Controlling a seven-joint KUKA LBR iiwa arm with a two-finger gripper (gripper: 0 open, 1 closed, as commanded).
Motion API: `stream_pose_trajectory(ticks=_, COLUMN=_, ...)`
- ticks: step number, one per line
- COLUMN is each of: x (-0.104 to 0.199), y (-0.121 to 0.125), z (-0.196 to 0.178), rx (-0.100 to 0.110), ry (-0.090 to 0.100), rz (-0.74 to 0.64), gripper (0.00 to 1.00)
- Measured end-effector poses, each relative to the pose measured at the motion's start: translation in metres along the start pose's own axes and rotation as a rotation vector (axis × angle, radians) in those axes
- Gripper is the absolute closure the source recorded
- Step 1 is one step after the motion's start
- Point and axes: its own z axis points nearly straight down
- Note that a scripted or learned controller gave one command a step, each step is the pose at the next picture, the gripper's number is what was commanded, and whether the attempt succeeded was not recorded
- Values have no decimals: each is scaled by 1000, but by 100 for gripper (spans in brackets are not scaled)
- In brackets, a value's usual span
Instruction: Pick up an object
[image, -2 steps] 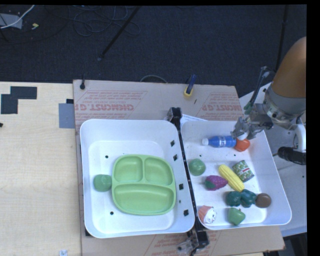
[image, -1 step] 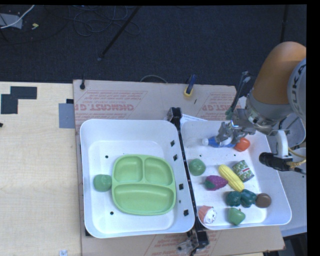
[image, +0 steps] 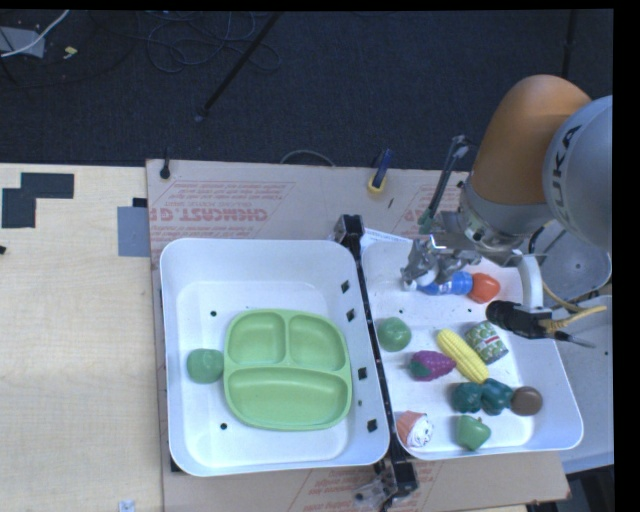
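My gripper (image: 430, 268) hangs low over the far left part of the right bin (image: 570, 420). Just beneath and to its right lies a blue toy (image: 450, 286), partly covered by the gripper, with an orange-red toy (image: 485, 288) beside it. Whether the gripper touches the blue toy is not clear. Nearer the front of the same bin lie a green ball (image: 393, 333), a purple toy (image: 430, 365), a yellow corn cob (image: 462, 356), a small green-labelled can (image: 487, 342), a dark teal toy (image: 478, 396), a brown ball (image: 526, 401), a green pepper (image: 472, 432) and a white-and-orange toy (image: 414, 430).
The left bin (image: 180, 300) holds a green divided plate (image: 287, 370) and a green round toy (image: 204, 365) to its left. A black divider (image: 362, 330) runs between the bins. The arm's orange band (image: 530, 130) looms over the right bin's far corner.
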Motion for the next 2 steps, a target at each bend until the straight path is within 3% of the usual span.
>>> stream_pose_trajectory(ticks=1, x=57, y=0, z=-6, rx=0, ry=0, rz=0, gripper=100)
stream_pose_trajectory(ticks=2, x=112, y=-11, z=12, rx=3, ry=-1, rz=1, gripper=100)
